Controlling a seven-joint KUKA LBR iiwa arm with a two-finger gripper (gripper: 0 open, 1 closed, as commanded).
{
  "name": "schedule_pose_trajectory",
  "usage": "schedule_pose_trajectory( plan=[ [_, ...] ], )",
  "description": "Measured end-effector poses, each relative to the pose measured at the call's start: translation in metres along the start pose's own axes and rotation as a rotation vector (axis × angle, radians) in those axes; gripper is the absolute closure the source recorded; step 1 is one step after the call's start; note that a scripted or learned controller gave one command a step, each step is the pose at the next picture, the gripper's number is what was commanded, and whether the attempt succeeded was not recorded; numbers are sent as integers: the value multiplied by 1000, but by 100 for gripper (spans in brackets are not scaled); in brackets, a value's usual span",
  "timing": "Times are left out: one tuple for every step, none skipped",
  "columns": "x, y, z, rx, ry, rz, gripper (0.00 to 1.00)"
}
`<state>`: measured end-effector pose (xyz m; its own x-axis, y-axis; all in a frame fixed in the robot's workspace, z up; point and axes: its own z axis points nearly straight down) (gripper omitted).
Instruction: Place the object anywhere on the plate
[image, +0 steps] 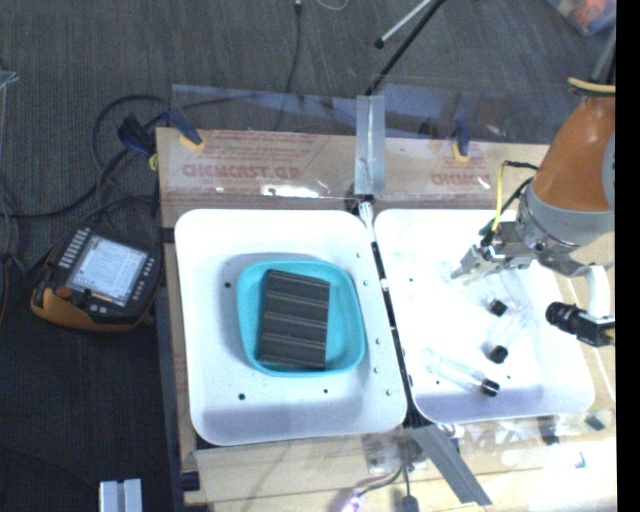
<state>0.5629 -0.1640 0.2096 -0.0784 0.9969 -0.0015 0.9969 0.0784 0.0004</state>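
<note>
Over the right bin (560, 395), the gripper (478, 262) hangs low; whether its jaws are wide or narrow I cannot tell. Small clear tubes with black caps (462, 377) lie scattered just beside it. Left, a dark ridged block (294, 320) rests on the blue plate (345, 330).

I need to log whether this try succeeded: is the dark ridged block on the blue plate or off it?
On it. The dark ridged block lies flat within the blue plate in the left bin, plate rim visible around it.
</note>
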Motion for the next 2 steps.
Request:
schedule_pose_trajectory(
  plan=[
    [0, 0, 0, 0, 0, 0, 0],
    [-55, -56, -43, 0, -2, 189, 0]
  ],
)
